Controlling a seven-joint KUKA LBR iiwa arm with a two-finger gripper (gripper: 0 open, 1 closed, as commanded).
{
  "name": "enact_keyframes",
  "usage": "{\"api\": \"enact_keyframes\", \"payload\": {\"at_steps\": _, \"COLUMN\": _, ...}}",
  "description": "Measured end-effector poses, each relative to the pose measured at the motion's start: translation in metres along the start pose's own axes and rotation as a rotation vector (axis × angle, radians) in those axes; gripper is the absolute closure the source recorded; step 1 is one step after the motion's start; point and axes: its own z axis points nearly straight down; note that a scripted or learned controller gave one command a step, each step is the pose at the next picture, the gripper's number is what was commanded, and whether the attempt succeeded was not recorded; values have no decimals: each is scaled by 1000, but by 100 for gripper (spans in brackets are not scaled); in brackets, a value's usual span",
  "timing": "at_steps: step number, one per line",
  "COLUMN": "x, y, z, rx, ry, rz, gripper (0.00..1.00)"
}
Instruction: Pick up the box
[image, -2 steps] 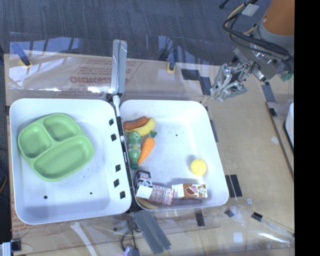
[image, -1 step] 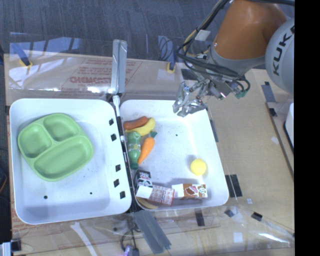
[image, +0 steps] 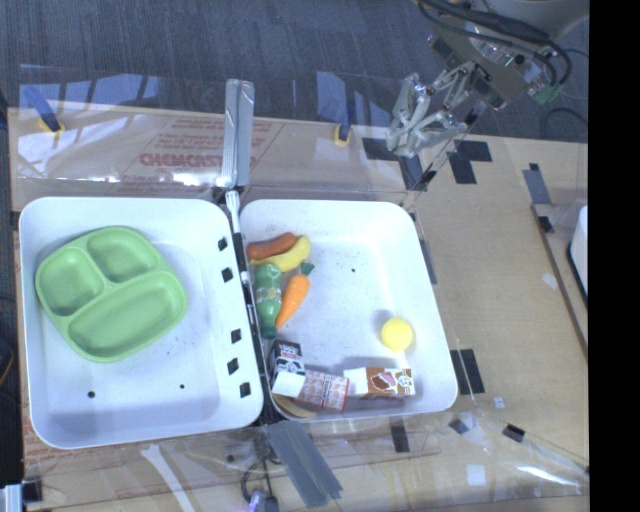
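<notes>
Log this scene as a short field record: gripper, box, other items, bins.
gripper: above the bench beyond the right bin's far edge, nothing between its fingers
box: lying flat by the right bin's near wall, untouched
second carton: left of the box, by the same wall
ball: yellow, just beyond the box
carrot: by the right bin's left wall, with other toy food
left bin: holds a green plate

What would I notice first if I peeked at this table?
Probably the big green plate with three sections, alone in the left bin. Then the bright toy food in the right bin: a carrot, a yellow ball and a box along the near edge. The tool hangs above, beyond the bins.
</notes>
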Motion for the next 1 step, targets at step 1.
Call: {"api": "enact_keyframes", "payload": {"at_steps": 1, "x": -49, "y": 69, "z": 8, "rx": -6, "ry": 3, "rz": -318, "gripper": 100}}
